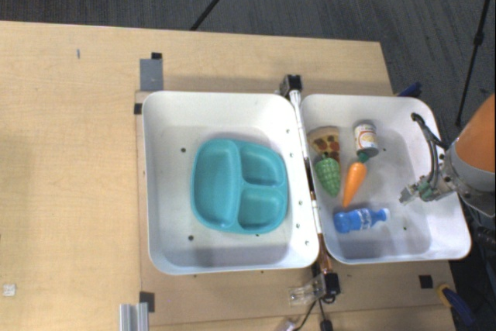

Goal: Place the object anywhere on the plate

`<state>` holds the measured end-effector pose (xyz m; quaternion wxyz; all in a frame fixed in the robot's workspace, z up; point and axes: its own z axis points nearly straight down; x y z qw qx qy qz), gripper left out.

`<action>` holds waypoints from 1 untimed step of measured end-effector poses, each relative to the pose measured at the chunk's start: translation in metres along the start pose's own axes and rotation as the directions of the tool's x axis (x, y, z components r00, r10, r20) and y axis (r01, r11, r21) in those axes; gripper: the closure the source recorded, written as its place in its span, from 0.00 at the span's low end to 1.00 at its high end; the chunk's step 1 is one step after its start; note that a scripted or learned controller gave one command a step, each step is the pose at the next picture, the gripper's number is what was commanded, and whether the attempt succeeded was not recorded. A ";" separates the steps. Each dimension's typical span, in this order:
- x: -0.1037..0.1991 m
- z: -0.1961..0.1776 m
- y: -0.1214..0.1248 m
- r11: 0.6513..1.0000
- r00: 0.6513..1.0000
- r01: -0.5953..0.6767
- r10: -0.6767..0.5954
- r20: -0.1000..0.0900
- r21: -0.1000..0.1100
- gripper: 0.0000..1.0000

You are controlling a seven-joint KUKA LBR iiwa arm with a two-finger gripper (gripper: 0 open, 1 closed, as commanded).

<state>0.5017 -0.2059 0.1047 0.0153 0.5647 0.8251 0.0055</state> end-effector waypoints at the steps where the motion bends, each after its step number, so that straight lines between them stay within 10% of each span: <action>1: -0.001 -0.012 0.004 1.000 1.000 0.001 -0.001 0.005 -0.008 1.00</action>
